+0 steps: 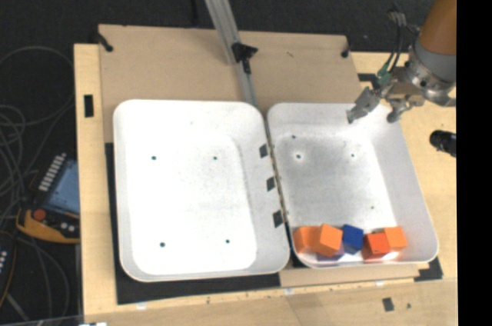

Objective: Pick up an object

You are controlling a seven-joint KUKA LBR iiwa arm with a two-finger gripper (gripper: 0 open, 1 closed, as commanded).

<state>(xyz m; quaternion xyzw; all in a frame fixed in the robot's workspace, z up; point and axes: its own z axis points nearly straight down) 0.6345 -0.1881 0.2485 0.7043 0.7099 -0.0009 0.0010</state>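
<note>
Several small blocks lie along the near edge of the right bin (384,163): an orange block (320,238) at the left, a blue block (352,236) in the middle and an orange block (384,241) at the right. My gripper (377,111) hangs over the bin's far right corner, well away from the blocks. Its two fingers are spread apart with nothing between them, so it is open.
The left bin (192,186) stands beside the right one. A slanted metal rail (219,5) rises from behind the bins. Cables and a handheld controller (54,197) lie off the bench at the left.
</note>
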